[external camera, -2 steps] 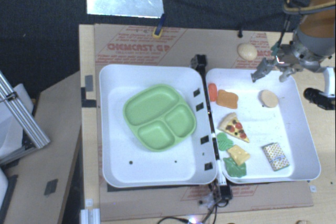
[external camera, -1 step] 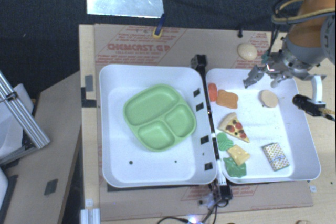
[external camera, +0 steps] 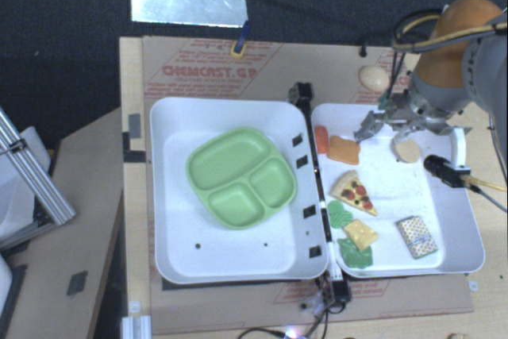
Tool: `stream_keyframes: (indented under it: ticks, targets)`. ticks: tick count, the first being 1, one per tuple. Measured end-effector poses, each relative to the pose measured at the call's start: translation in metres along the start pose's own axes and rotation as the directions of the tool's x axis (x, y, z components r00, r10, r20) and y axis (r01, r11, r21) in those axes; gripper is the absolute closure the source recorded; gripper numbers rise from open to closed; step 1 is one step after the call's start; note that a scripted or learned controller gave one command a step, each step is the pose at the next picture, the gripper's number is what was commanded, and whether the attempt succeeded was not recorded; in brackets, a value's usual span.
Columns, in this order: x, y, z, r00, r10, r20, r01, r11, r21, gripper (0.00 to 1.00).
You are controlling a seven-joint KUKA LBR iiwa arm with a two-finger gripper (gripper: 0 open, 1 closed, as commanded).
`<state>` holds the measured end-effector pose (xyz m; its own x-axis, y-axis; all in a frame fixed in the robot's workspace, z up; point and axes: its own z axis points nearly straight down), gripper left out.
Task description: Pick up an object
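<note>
- Camera view, far to the pincer's left: a green divided plate (external camera: 242, 177) lies alone in the left bin (external camera: 171, 250), well apart from the pincer and, I judge, no part of this try.
- Just past the divider, in the right bin (external camera: 470, 250), a small red sausage-like piece (external camera: 321, 139) lies against the wall, left of the pincer. So near the wall, it looks awkward to straddle.
- The orange piece (external camera: 344, 149) lies just beside the red one, a little left of and below the pincer. It is a flat, matte orange slab, roughly square with rounded corners, probably toy food. I take it as the likeliest target.
- Well below the pincer, toward the near edge, lie a pizza slice (external camera: 354, 193), green leaves (external camera: 341, 214) and a yellow cheese wedge (external camera: 361, 233), close together and harder to single out.
- The pincer (external camera: 386, 132) hangs over the far part of the right bin, its jaws spread and nothing between them. Its height above the floor I cannot tell. To do the step well, it should:
  - move left until the slab sits midway between the jaws;
  - go down almost to the floor;
  - close across the slab's narrower side.
  A piece this flat may slip out if the jaws close too high.
- Just right of the pincer and slightly below it lies a pale beige disc (external camera: 407, 151), the other near candidate. It could be nudged on the way down.
- Further right and well below lies a patterned block (external camera: 417, 236).
</note>
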<state>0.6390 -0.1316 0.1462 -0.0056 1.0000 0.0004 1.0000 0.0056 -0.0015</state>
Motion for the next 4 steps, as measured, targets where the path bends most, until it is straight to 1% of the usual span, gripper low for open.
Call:
stream_keyframes:
  ticks: [1, 2, 3, 4]
  targets:
    - [0.001, 0.002, 0.042, 1.0, -0.001, 0.0, 0.001, 1.0, 0.0, 0.0]
    - [0.002, 0.002, 0.062, 1.0, 0.0, 0.001, 0.0, 1.0, -0.002, 0.0]
    - [0.002, 0.005, 0.048, 1.0, -0.001, 0.001, 0.001, 1.0, -0.009, 1.0]
    - [0.009, 0.014, -0.006, 1.0, -0.001, 0.001, 0.001, 1.0, -0.009, 1.0]
